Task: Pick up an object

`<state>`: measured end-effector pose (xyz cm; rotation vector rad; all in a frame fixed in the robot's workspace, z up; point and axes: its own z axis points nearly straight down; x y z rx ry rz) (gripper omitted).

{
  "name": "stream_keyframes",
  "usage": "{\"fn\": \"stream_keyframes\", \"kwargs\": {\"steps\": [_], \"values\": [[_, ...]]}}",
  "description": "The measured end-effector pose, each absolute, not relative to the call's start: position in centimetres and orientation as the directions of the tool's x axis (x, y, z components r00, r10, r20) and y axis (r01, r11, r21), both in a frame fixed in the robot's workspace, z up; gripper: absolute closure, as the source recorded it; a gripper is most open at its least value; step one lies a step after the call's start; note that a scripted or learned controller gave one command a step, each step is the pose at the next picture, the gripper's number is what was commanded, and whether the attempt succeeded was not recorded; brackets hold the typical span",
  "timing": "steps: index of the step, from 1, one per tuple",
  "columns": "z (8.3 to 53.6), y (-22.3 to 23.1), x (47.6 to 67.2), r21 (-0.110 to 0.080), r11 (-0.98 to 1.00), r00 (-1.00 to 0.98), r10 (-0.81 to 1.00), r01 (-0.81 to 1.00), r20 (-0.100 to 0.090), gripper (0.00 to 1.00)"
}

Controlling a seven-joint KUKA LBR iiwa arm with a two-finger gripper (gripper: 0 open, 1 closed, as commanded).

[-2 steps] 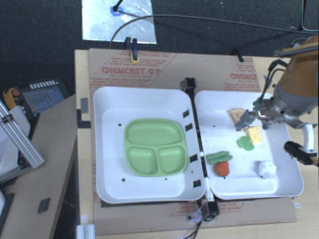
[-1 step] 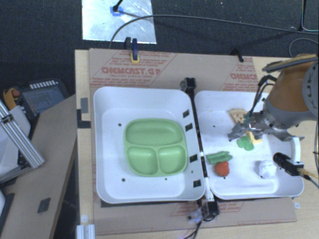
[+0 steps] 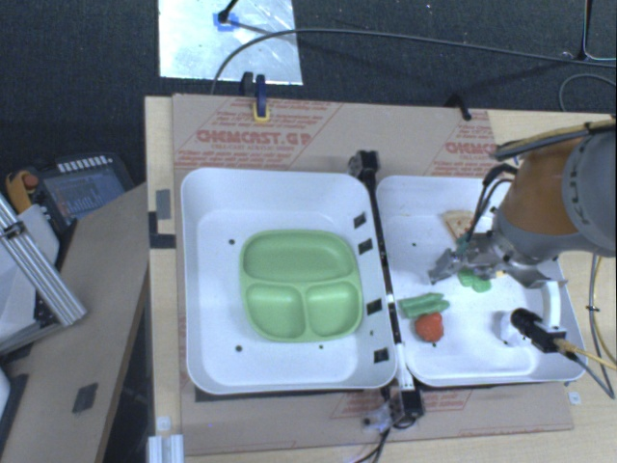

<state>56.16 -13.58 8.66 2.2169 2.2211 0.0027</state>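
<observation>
Cardboard sheet (image 3: 318, 133) is covering the bench (image 3: 157, 287), and two white bins are sitting side by side on it, touching along their inner edges. Left bin (image 3: 204, 287) is holding a green divided tray (image 3: 294, 283), lying flat near the middle, with one long compartment at the far side and two smaller ones at the near side. Right bin (image 3: 415, 201) is holding the loose items. A long green piece (image 3: 422, 304) is lying near the inner wall, with a round red-orange piece (image 3: 430, 327) just beside it on the near side, apparently touching. A tan wedge (image 3: 456, 224) is resting toward the far side of that bin, well apart from those two. The arm (image 3: 545, 201) is reaching in from the right over the right bin, and the gripper (image 3: 445, 268) is hanging low over the bin floor between the tan wedge and the long green piece. A small green piece (image 3: 474, 281) is showing right against the gripper's underside; whether it is being gripped cannot be told. Gripper open or closed: cannot tell at this slant and blur. A yellow clamp (image 3: 260, 102) is sitting on the far edge of the sheet.
</observation>
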Motion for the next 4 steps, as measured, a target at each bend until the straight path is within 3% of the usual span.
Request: {"fn": "stream_keyframes", "kwargs": {"steps": [1, 3, 4], "values": [[10.1, -13.7, 56.4, 0.011, 0.002, -0.002, 1.000, 1.000, -0.005, 1.00], [21.0, -13.5, 57.0, 0.006, 0.004, -0.004, 1.000, 1.000, -0.001, 1.00], [20.6, -7.7, 58.4, 0.003, 0.010, -0.010, 1.000, 1.000, 0.002, 1.00]]}}
